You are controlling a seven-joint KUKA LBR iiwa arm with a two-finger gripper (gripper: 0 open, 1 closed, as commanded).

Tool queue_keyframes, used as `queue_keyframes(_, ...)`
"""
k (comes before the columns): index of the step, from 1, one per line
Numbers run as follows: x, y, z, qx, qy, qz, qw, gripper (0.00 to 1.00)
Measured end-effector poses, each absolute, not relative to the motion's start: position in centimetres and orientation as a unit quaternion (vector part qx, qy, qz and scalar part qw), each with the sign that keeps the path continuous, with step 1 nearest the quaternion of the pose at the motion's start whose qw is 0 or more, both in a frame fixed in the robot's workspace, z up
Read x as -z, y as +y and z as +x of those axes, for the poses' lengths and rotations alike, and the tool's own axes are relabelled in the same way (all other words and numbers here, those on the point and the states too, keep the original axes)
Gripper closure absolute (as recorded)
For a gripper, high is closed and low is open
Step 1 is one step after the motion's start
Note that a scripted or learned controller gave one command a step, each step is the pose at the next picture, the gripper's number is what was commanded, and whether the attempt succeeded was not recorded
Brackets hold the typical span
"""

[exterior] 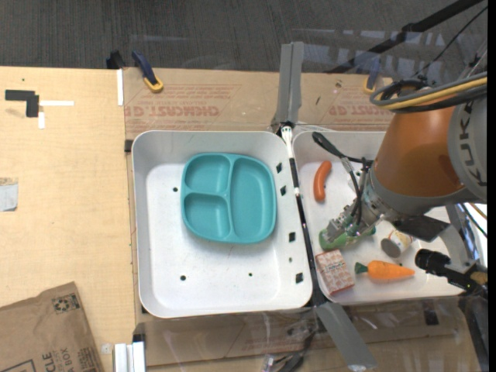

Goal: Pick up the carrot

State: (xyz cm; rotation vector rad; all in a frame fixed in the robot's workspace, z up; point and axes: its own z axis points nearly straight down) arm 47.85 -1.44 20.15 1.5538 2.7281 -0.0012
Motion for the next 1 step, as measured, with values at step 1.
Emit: queue_keyframes(1,-19.07,4.5,47.75,0.0012,0.878,0.478,-0.001,1.0)
